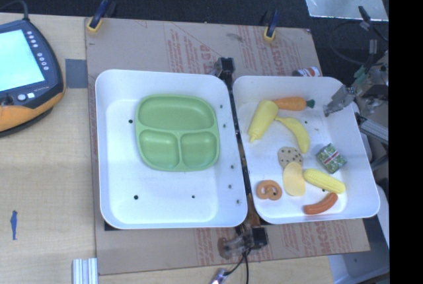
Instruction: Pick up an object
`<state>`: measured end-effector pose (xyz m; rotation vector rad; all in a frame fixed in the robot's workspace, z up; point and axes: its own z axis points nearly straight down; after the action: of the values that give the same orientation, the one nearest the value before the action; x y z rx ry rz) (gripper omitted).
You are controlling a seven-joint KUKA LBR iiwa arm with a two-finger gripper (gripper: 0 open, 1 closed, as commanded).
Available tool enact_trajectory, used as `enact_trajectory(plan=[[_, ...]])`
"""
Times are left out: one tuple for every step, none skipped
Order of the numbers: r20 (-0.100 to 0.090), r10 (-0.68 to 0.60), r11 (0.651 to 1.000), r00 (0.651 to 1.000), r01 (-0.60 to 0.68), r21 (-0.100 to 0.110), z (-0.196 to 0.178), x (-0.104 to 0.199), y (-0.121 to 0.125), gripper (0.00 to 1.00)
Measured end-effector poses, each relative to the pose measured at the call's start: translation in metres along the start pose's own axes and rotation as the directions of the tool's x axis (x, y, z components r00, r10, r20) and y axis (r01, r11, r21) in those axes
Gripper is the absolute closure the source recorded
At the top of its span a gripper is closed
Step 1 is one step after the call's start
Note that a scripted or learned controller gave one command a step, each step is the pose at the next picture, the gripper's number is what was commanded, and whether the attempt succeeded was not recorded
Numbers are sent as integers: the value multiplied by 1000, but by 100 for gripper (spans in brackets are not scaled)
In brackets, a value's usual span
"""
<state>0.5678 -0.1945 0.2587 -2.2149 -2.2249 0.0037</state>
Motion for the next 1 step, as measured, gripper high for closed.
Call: enact_trajectory(plan=[[0, 0, 1000, 1000, 0, 1, 104, 34, -48, 0]])
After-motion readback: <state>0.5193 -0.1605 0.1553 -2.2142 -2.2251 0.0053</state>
